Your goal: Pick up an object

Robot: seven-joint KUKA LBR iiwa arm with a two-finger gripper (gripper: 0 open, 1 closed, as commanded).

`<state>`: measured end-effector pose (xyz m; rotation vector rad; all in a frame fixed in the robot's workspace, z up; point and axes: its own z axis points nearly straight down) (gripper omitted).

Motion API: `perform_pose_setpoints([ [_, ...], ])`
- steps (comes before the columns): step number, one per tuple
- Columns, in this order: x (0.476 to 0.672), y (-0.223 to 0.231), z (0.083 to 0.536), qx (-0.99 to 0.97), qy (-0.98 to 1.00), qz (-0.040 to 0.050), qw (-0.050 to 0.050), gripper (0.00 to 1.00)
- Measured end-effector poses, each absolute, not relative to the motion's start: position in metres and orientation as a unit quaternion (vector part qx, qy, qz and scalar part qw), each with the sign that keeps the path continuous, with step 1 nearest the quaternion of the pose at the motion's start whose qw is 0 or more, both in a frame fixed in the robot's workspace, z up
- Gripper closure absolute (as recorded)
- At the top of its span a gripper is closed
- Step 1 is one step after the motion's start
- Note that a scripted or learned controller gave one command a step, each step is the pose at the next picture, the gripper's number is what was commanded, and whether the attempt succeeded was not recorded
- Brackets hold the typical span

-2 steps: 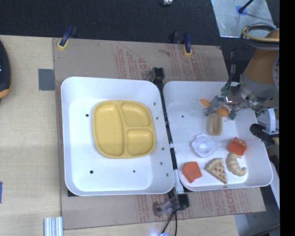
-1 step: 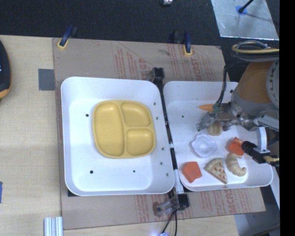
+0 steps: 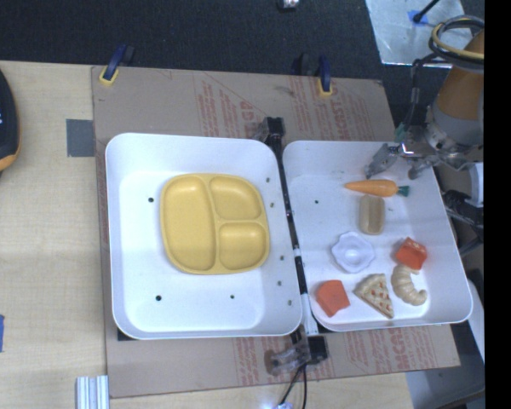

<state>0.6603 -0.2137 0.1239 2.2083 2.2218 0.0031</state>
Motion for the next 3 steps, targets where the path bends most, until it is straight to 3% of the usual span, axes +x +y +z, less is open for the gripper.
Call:
perform_pose_setpoints([
  [1, 0.58, -0.188, 0.089, 0.706, 0.708, -0.0034, -0.006, 0.0],
  [2, 0.661, -0.213, 0.139, 0.705, 0.709, 0.0014, 0.005, 0.0],
  [3, 0.586, -0.21, 0.089, 0.706, 0.708, -0.0033, -0.005, 0.0],
])
